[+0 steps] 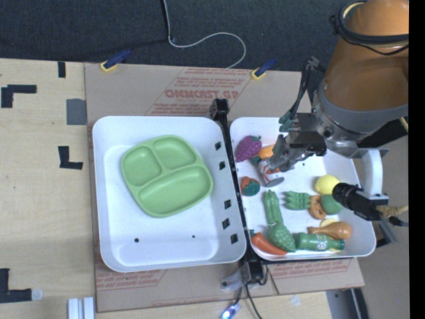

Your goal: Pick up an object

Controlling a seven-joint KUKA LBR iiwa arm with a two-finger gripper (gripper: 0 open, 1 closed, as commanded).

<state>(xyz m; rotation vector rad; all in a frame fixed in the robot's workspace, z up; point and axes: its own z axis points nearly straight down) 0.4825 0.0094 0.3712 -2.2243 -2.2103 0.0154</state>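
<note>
Pincer [273, 171] low in right bin [302, 126], finger state unclear; purple grapes [248, 147] just left, apart.

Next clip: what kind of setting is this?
Probably a robot lab bench for bin-picking trials: two white bins on taped-down cardboard, toy food such as a purple grape bunch, and a green divided plate under the gripper.

A single robot arm enters from the right side of the camera view. Its bulky upper section is orange, with a grey wrist housing below it. From the wrist a dark gripper [273, 171] points down and to the left, set low. Black cables run along the wrist. Whether the gripper is open or closed cannot be made out.
</note>
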